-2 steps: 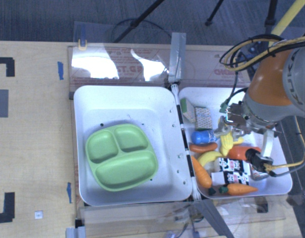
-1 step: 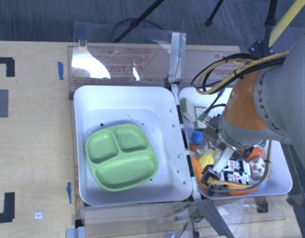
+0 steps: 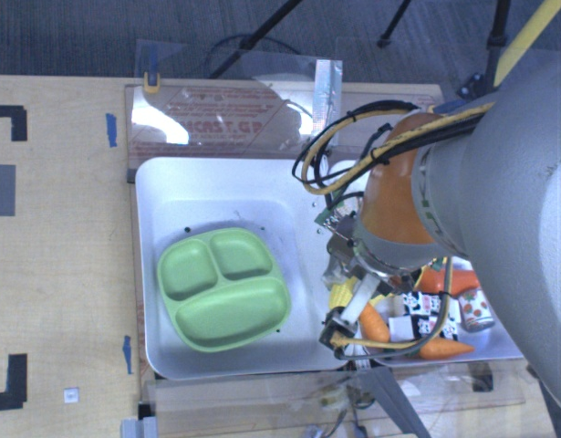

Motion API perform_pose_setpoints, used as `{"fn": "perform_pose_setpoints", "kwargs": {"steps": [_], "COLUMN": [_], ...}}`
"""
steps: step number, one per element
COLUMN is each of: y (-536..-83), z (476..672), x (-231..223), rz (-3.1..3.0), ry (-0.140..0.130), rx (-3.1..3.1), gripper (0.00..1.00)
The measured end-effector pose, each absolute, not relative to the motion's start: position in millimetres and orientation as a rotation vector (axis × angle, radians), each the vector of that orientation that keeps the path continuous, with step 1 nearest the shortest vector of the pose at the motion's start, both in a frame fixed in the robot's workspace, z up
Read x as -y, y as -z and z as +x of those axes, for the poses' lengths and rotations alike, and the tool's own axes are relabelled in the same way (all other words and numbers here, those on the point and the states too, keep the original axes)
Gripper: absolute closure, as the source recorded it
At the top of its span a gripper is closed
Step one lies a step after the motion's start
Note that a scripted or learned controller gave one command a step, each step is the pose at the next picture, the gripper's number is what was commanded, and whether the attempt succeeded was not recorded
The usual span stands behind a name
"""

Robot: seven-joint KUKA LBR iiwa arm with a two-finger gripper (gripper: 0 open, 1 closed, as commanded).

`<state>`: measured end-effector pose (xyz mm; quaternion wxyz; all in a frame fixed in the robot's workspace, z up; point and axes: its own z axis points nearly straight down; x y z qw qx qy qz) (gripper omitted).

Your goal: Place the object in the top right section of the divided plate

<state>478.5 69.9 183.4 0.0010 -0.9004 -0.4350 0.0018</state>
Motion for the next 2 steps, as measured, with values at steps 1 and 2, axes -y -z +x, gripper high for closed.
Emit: {"fn": "perform_pose_setpoints", "kwargs": {"steps": [1, 2], "y": [-139.4, -139.4], "z": [494.0, 494.1], "x": [-158.2, -158.2], "rz": [-2.697, -2.697], "ry": [-0.005, -0.005], "rx": [1.608, 1.607], "gripper": [1.00, 0.00]}}
